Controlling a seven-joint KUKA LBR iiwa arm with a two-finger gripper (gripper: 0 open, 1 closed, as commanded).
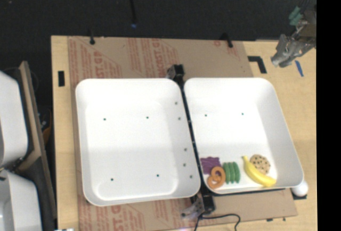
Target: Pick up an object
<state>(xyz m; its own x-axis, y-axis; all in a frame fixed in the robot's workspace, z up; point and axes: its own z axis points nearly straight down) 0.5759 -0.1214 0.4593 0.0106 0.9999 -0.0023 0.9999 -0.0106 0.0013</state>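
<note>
A cluster of small toy foods is lying along the near wall of the right bin (277, 113), at about six o'clock within it: a purple piece (210, 163), an orange ring (217, 177) touching it, a green ridged piece (232, 172) just beside that, then a yellow banana (257, 173) with a brown speckled cookie (260, 162) touching its upper side. Any of these could be the object to pick. The left bin (85, 118) is sitting just beside the right one on a tan tabletop (133, 59). The gripper (288, 53) is hanging well apart from the toys, at about one o'clock from the right bin, outside its far corner; whether the jaws are apart or together cannot be told from this angle. Judging from here, the crowding is the main risk: the jaws could be catching two touching toys or nudging one away, and the closeness of the bin wall could be blocking a clean descent.
</note>
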